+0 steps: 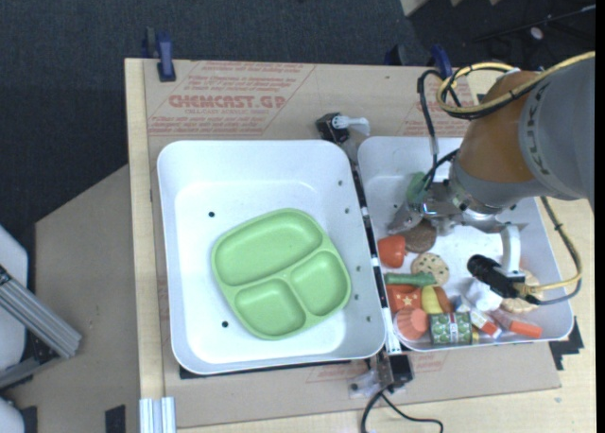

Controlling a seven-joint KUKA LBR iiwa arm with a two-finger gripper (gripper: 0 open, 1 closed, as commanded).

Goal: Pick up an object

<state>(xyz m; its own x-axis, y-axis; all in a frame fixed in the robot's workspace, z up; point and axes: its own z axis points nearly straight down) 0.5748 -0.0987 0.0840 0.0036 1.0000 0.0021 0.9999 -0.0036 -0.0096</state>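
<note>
Camera view: arm hides jaws over right bin; grip unreadable; toy food partly covered.

Lit evenly and brightly from above, with soft shadows only. Mild glare on the white bins. Slightly grainy overall; small items blurred. Dark and dim at the floor.
</note>
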